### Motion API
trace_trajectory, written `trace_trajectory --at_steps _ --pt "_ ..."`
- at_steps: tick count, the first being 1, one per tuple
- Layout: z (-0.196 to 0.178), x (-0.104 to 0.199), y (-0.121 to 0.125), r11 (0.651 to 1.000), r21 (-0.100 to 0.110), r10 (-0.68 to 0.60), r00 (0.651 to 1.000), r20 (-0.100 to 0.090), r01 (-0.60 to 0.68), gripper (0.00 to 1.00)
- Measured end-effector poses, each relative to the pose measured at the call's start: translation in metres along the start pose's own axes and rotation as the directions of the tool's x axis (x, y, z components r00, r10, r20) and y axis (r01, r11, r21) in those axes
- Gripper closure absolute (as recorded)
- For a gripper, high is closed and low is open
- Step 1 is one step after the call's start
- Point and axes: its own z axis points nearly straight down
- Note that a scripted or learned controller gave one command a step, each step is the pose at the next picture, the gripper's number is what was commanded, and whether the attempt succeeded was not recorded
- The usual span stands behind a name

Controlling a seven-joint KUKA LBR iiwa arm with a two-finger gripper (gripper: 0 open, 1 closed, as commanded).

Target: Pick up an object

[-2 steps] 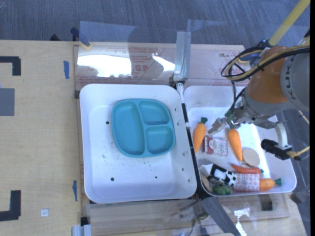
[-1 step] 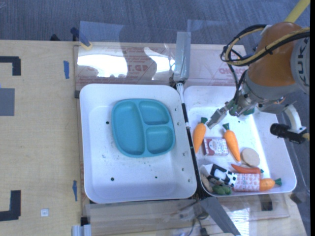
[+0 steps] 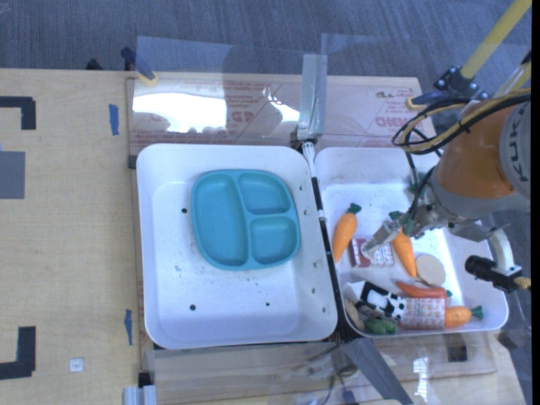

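Within the right bin [image 3: 498, 315], the claw [image 3: 396, 226] hangs among crowded toys beside an orange carrot [image 3: 404, 254]; its opening cannot be told. A smooth blue divided tray [image 3: 245, 218] lies in the left bin [image 3: 160, 251].

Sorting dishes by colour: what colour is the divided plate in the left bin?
Light blue, a turquoise shade: the divided plate, seen clearly in the camera view.
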Motion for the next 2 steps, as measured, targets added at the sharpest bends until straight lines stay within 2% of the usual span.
trace_trajectory --at_steps 1,2 --pt "-0.012 -0.001 0.003 1.000 -0.008 0.002 1.000 0.005 -0.002 1.00" --pt "-0.090 0.086 0.125 0.997 -0.003 -0.080 0.997 -0.009 0.080 1.00"
